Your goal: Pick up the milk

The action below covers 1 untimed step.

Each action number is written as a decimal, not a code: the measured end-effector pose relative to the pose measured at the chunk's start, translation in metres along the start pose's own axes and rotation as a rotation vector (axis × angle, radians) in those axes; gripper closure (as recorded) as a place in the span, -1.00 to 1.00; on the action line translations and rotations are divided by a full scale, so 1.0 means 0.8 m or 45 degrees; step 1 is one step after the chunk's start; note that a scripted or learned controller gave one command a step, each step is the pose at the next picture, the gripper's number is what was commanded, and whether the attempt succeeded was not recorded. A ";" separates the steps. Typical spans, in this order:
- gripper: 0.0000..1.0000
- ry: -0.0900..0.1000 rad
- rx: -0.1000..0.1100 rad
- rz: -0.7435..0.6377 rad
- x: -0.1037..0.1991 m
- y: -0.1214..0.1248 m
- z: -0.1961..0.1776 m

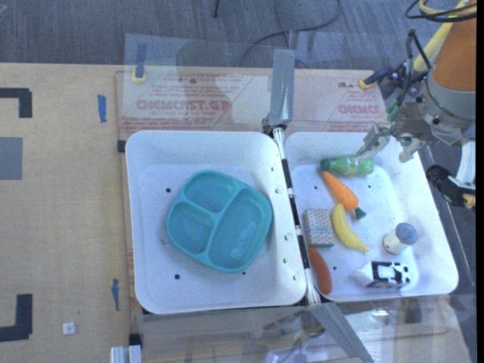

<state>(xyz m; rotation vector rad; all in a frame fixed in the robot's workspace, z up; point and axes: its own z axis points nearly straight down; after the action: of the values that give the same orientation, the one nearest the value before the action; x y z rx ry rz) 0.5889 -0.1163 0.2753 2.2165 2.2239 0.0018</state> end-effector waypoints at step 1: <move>-1.00 0.001 0.002 0.082 -0.063 -0.138 0.152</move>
<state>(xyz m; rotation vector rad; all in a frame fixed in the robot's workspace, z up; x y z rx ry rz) 0.4790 -0.1673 0.1537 2.2882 2.1525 0.0005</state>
